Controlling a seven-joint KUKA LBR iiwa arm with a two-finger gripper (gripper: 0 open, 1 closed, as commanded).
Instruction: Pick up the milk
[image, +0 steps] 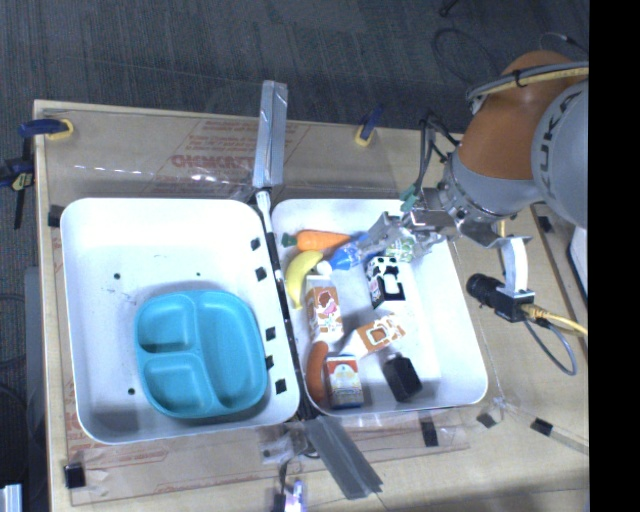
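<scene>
On my far left, the left bin (90, 300) carries a blue divided plate (200, 352), lying flat toward the near side and close to the wall it shares with its neighbour. Past that wall, in the right bin (455, 340), I see the clutter. An orange carrot (322, 240) lies at the far end, with a yellow banana (299, 274) curving just below it along the dividing wall. Near the banana's lower end stands a small carton (323, 311) with a brown and white face. Below that, a reddish sausage-shaped item (316, 368) lies against the wall, touching a second small carton (343, 383) at the near edge. A little to the right of those I see an orange and white box (379, 335), tilted, and a black block (402, 378) lying near it.

The milk (385, 278), as I read it, is the black and white patterned carton in the upper middle of the right bin, lying apart from the other cartons. Something blue (345, 258) sits just left of it, beside the carrot.

The gripper (392, 237) hangs over the far part of the right bin, just above the milk in my view, with the arm (505, 130) reaching in from the right. I cannot tell how its end effector is set, or whether it has hold of anything.
</scene>
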